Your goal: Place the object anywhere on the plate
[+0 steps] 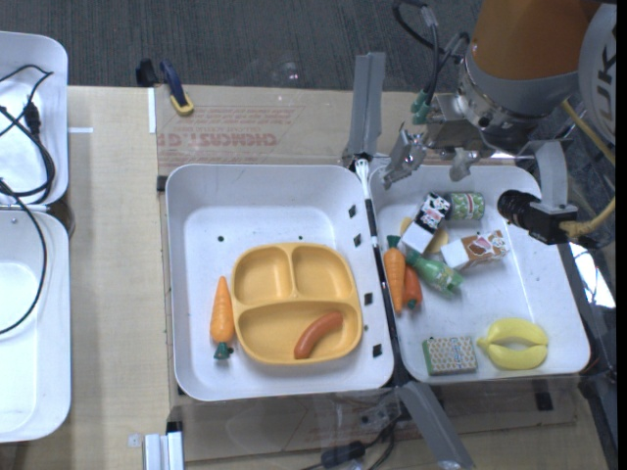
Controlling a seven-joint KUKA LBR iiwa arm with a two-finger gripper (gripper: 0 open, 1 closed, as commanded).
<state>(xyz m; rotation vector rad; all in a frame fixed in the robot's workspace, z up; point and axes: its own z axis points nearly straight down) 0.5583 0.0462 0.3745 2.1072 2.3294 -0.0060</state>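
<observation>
Jaws (431, 162) hanging apart over the right bin's (573, 292) back edge.
I'm seeing the sausage (318, 333) lying in the yellow plate's (294, 302) front compartment, left bin (191, 262); a carrot (221, 313) is touching the plate's left rim.

The big grey arm (549, 27) is reaching in from the right side. Its orange band is sitting up high, near the top corner. The wrist is pointing down and a little to the left. The gripper (432, 162) is hanging at the end of it. Its two fingers (402, 161) are spread apart, with nothing sitting between them. Black cables are looping beside the wrist.
</observation>
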